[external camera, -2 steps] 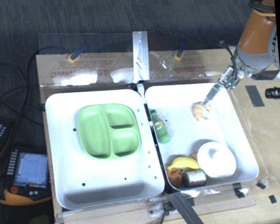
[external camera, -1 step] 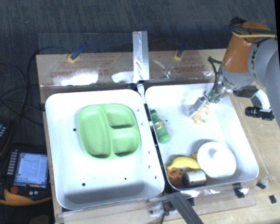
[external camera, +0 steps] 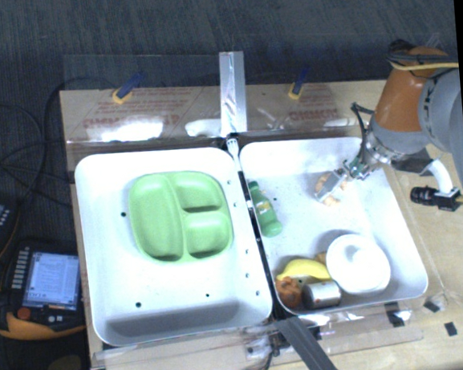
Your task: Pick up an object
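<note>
Left bin (external camera: 101,256): a green divided tray (external camera: 180,214) lies near its middle. Right bin (external camera: 378,199): a green bottle (external camera: 263,209) lies along the left wall; a white bowl (external camera: 357,263), upside down, a banana (external camera: 305,269), a metal can (external camera: 322,295) and a brownish fruit (external camera: 289,289) crowd the front edge. The gripper (external camera: 328,186) sits low near the back right corner; finger state indiscernible.

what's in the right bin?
The right bin holds a green bottle by its left wall, a white bowl, a banana, a reddish fruit and a metal can. The gripper is low over its floor. Anything under the bowl is covered.
</note>
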Action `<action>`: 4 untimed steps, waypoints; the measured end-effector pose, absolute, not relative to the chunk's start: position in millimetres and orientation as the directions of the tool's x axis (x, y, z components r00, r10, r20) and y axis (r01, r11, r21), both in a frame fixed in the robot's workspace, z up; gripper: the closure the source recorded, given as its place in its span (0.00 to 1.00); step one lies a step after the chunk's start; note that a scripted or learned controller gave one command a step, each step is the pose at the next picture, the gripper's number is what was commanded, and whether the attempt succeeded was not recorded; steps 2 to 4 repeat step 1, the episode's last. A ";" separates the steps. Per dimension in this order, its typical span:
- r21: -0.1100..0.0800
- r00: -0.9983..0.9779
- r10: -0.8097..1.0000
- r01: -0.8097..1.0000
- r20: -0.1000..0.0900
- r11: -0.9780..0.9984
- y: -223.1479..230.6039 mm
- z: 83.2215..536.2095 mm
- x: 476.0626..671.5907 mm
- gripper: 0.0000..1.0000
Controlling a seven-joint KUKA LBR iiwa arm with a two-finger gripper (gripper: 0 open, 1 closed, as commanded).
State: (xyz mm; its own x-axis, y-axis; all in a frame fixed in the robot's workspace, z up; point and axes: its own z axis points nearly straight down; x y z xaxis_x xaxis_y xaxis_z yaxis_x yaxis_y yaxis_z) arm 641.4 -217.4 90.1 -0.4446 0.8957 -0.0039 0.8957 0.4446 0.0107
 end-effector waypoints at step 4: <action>0.010 -0.446 0.895 0.895 -0.007 0.446 -216.8 99.0 641.9 1.00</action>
